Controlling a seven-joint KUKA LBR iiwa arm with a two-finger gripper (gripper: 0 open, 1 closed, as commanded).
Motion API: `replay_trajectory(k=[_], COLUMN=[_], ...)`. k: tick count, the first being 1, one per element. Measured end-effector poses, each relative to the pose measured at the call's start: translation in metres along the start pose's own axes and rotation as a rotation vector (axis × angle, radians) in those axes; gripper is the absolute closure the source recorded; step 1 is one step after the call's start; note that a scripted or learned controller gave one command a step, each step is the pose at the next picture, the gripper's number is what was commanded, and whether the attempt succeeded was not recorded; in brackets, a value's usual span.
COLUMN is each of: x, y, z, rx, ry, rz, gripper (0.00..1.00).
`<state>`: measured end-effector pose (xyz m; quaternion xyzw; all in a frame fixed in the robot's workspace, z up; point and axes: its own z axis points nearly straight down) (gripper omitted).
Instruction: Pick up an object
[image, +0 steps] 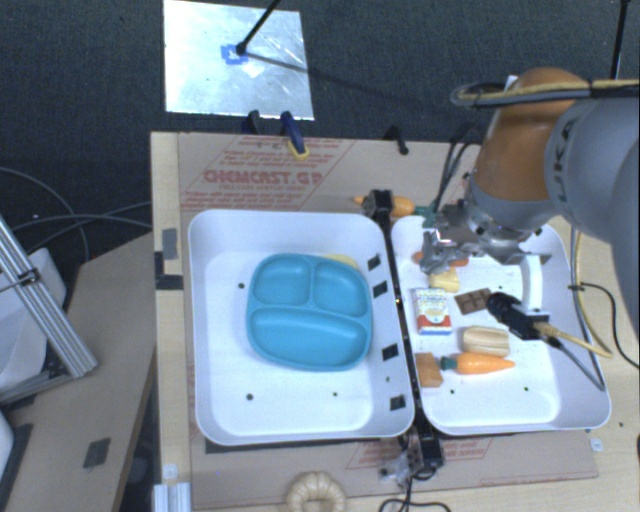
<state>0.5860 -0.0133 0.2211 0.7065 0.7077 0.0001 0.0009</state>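
Gripper (440, 255) is low at the back of the right bin (575, 400), can't tell how it's set. Box (433, 310) lies just below it toward the front, long axis front-to-back; carrot (478, 364) sits further front, lying crosswise.

Dark carpet floor (80, 110) surrounds the wooden bench (100, 330), with a shiny metal sheet (238, 58) lying behind it.

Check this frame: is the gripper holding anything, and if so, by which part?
It cannot be told. The gripper is low over the far end of the right bin, just above a yellow-orange item, but no object shows between its fingers.
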Motion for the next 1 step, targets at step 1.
replay_trajectory(k=[1], x=[-0.0015], y=[-0.0031], z=[-0.0117], rx=[-0.001], ry=[0.001], rz=[0.000], gripper=[1.00])
